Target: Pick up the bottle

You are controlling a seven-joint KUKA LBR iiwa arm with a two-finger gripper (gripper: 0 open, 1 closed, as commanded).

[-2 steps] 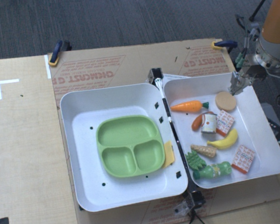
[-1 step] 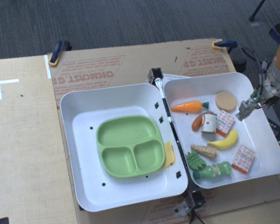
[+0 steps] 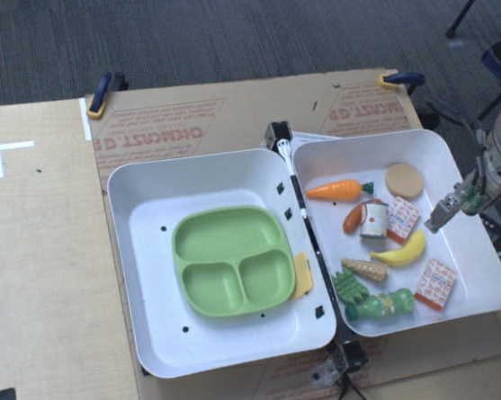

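Bottle not yet picked up; the grasp is all ahead of me.

On the worktop, the right bin holds the green bottle, lying on its side near the front wall; my gripper hangs at the bin's right rim, well apart from it, nothing between its fingers; their spread I cannot tell.

Green tray in L bin; carrot, banana, cookie in R bin.
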